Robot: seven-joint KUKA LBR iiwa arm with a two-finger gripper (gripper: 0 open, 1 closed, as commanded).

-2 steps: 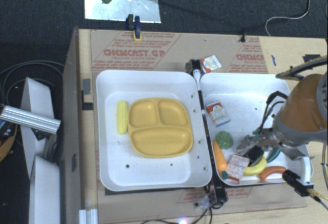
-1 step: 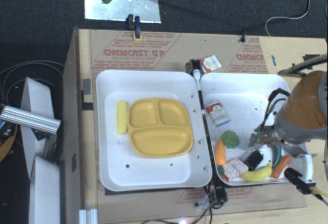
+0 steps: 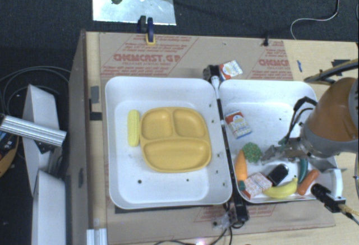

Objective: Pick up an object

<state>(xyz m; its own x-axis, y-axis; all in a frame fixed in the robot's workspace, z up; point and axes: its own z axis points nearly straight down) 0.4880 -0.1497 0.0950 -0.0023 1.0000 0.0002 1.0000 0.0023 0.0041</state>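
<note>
Reaching in from the right, the arm (image 3: 336, 120) hangs its gripper (image 3: 283, 151) low over the right bin (image 3: 269, 92); whether it is apart or together I cannot tell. Beneath and beside it lie broccoli (image 3: 252, 152), a carrot (image 3: 240, 166), a banana (image 3: 284, 188), a black block (image 3: 277, 173) and a small carton (image 3: 238, 124). The left bin (image 3: 120, 143) holds a yellow divided plate (image 3: 174, 139) and a corn cob (image 3: 133, 128).

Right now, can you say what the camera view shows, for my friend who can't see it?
A grey robot arm reaches into the right bin, its gripper low beside the broccoli, carrot and banana. The left bin holds a yellow divided plate and a corn cob.
</note>
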